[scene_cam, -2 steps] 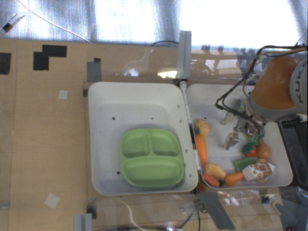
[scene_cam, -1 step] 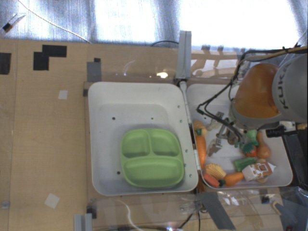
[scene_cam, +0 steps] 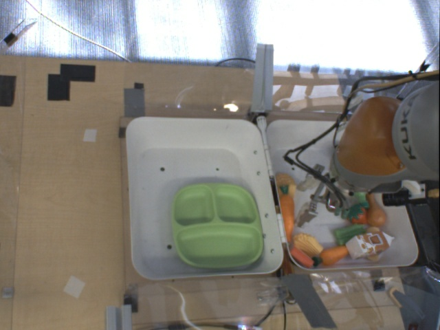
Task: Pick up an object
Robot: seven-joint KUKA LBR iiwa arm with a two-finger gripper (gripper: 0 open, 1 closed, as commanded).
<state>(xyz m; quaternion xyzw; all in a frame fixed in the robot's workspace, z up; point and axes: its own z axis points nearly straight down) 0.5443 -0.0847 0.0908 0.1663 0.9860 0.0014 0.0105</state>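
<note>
Lying beside jaws [scene_cam: 307,215], orange carrot [scene_cam: 287,212]

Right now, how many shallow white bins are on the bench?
2. The left shallow white bin holds a green divided plastic plate. The right shallow white bin holds small toy food items, with the gripper over it. Nothing suggests another bin is hidden.
</note>
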